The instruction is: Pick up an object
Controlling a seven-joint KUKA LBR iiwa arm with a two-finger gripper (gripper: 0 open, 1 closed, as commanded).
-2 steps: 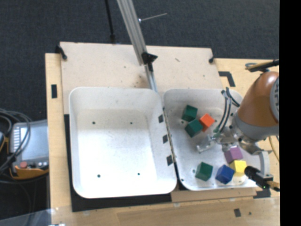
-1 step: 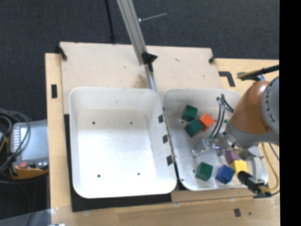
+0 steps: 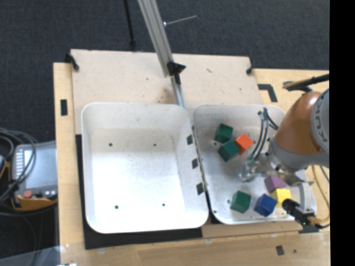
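Rising toward the camera, a slanted aluminium rail [image 3: 157,32] crossed the top of the view and ended at a black bracket [image 3: 175,68] above the seam between the two bins. The wooden tabletop [image 3: 127,73] carried both bins side by side. The left bin [image 3: 94,143] showed a bare white floor with a few dark specks. A control pendant [image 3: 33,173] with cables lay off the tabletop's left edge.

The right bin [image 3: 222,218] held seven small blocks. Two dark green blocks sat at its upper middle: one [image 3: 223,132] farther back, the other [image 3: 228,150] just in front of it. An orange block [image 3: 244,143] touched the nearer green one on its right side. Along the front wall lay a third green block [image 3: 241,201], a blue block [image 3: 265,204] just beside it, a yellow block [image 3: 282,195] touching the blue one, and a purple block [image 3: 273,182] directly behind the yellow one.

The arm [image 3: 302,132] entered from the right, its orange band above the wrist, with cables running down the wrist's left side. The gripper [image 3: 250,170] pointed down into the right bin, between the orange block and the purple block, near the bin floor. Whether the jaws stood apart or together could not be told; the metal parts blurred against the white floor. No block was seen between them.
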